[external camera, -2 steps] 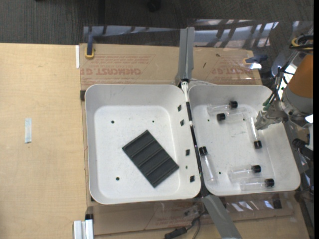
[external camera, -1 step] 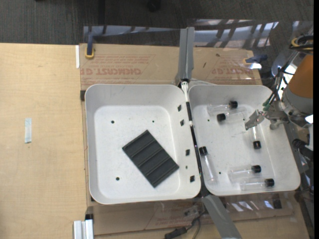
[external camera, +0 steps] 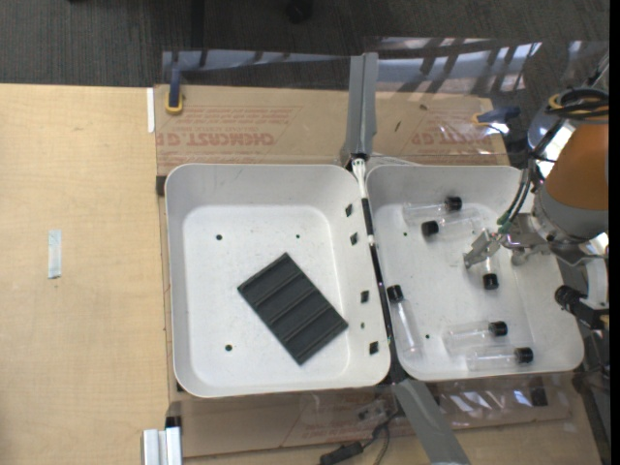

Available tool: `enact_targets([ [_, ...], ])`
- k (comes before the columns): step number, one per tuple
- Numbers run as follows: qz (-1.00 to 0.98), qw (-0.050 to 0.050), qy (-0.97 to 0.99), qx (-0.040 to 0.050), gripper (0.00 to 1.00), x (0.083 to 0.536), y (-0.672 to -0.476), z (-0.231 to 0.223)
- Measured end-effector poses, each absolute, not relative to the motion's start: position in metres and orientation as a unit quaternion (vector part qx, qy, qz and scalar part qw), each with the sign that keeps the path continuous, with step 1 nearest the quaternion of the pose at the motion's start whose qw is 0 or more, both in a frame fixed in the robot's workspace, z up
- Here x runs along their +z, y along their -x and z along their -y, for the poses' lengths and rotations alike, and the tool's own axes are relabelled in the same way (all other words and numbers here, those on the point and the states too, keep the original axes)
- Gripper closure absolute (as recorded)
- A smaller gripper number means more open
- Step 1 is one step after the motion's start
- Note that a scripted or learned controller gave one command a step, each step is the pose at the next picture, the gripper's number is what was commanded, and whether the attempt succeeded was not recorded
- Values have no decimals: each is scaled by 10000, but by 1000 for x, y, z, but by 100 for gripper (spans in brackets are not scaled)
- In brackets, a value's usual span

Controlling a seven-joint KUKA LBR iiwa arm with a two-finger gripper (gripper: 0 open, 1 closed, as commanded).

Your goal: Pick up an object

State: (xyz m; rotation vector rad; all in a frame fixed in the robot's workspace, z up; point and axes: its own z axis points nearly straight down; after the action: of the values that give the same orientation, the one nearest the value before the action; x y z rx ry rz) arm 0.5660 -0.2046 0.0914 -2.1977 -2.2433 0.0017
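Camera view, black ridged panel (external camera: 293, 308), clear vials (external camera: 484, 333)

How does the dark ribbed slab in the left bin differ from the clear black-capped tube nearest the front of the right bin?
The dark ribbed slab is opaque, flat and broad; the clear tube is see-through, round and slender. The slab lies diagonally across its bin, while the tube lies nearly level along the front wall. The slab lies alone; the tube has other capped tubes close by. Both rest untouched on white bin floors.
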Motion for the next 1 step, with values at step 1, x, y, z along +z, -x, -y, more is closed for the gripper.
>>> enact_targets([
  [1, 7132, 1, 7010, 8, 100, 100, -566, 206],
])
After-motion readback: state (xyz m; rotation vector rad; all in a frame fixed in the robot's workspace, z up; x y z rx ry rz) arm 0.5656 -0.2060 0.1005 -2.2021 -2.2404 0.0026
